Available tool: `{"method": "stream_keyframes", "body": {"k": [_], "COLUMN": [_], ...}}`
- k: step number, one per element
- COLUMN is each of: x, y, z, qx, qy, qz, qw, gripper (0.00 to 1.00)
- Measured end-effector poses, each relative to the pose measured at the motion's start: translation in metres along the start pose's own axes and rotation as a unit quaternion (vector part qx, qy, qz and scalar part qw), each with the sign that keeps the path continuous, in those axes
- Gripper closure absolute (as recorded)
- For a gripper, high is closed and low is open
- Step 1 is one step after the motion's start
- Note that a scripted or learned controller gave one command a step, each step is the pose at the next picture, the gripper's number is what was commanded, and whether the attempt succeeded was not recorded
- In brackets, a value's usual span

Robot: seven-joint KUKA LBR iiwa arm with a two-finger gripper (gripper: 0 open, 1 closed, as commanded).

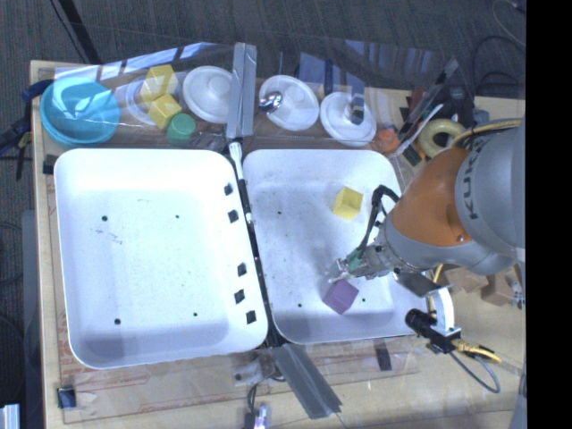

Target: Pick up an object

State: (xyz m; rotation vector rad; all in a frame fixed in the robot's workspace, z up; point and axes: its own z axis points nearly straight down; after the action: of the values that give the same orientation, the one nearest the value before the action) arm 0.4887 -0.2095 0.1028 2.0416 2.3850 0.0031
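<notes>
In the right bin (295, 239) lie two small blocks: a yellow one (348, 203) toward the back and a purple one (340, 296) near the front wall. My gripper (351, 265) reaches in from the right and hangs just above and behind the purple block, low over the bin floor. The arm's orange band (429, 213) and grey wrist sit over the bin's right edge and hide that part of it. From this slant the gripper is small and dark, and its tip sits very close to the purple block's top edge.
The left bin (143, 248) lies beside the right one, with a divider of black clips (241, 266) between them. Along the back stand a blue bowl (79, 110), yellow blocks (161, 96), a green cap (181, 127), white lids (290, 104) and a tape roll (440, 137).
</notes>
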Motion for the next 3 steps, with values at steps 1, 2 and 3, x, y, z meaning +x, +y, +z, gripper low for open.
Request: {"method": "stream_keyframes", "body": {"k": [1,2,3], "x": [0.0,0.023,0.023], "y": [0.0,-0.008,-0.006], "z": [0.0,0.011,0.0], "qx": [0.0,0.001,0.0], "qy": [0.0,0.001,0.0], "qz": [0.0,-0.01,-0.013], "qw": [1.0,1.0,0.9999], "gripper": [0.0,0.0,1.0]}}
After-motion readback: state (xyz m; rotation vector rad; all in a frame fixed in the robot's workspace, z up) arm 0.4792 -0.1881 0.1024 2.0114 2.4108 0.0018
